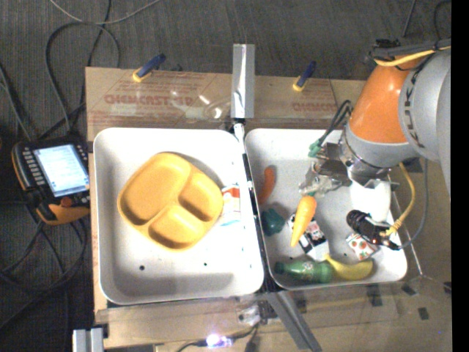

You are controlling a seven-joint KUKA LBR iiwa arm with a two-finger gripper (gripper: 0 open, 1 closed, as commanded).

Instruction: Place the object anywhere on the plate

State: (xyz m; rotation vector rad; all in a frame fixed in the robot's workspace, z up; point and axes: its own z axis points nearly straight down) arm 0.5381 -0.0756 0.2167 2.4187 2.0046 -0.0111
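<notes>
Gripper [316,188] over right bin [289,147], grasp state cannot be told, just above orange carrot [303,219], yellow plate [171,199] in left bin [110,270] at centre-left of frame

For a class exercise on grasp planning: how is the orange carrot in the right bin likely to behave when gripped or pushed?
The carrot looks like moulded plastic, so probably stiff and light. Its tapered, rounded body may slip from a pinch or roll if nudged sideways. It lies close to other toys, so a push would likely disturb them.
</notes>
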